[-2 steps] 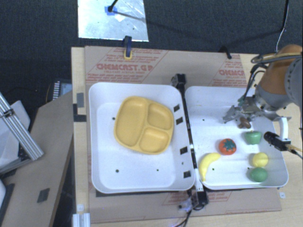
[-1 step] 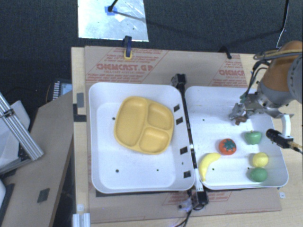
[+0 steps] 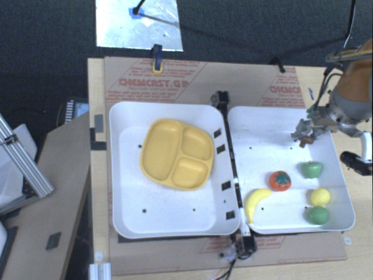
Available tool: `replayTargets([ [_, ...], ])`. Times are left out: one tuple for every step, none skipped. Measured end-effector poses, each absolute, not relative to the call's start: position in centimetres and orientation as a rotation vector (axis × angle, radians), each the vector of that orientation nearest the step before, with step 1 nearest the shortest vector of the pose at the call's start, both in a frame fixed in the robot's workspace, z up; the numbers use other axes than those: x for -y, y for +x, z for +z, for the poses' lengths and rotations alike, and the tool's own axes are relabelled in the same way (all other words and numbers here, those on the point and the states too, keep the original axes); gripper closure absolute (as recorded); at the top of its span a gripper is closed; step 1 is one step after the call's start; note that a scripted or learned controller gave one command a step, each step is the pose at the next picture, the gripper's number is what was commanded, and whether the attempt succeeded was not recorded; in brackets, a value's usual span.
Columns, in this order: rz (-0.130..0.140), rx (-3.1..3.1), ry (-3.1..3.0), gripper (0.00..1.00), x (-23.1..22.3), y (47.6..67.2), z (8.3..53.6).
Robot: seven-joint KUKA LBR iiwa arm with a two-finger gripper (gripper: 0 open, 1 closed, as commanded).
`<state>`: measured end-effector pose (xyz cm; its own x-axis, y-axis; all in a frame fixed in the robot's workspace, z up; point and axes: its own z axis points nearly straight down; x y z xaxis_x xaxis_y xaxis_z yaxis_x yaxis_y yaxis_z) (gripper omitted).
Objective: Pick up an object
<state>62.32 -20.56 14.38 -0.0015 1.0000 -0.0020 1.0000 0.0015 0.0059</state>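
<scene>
The right bin (image 3: 262,127) holds a red tomato with a green top (image 3: 280,180), a yellow banana (image 3: 256,202), a green fruit (image 3: 312,169), a yellow lemon (image 3: 320,197) and another green fruit (image 3: 318,215). My gripper (image 3: 305,134) hangs over the upper right part of this bin, above and a little left of the upper green fruit. Nothing shows between it and the bin floor.
The left bin (image 3: 125,156) carries a yellow divided plate (image 3: 176,153). A black divider with clips (image 3: 228,156) runs between the bins. Cardboard (image 3: 175,80) lies under both bins. The arm's grey and orange body (image 3: 354,86) sits at the right edge.
</scene>
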Motion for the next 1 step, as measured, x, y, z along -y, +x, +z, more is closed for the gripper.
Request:
replayTargets([
  [0.007, -2.221, 2.21, 1.0, 20.11, 62.42, 20.82],
])
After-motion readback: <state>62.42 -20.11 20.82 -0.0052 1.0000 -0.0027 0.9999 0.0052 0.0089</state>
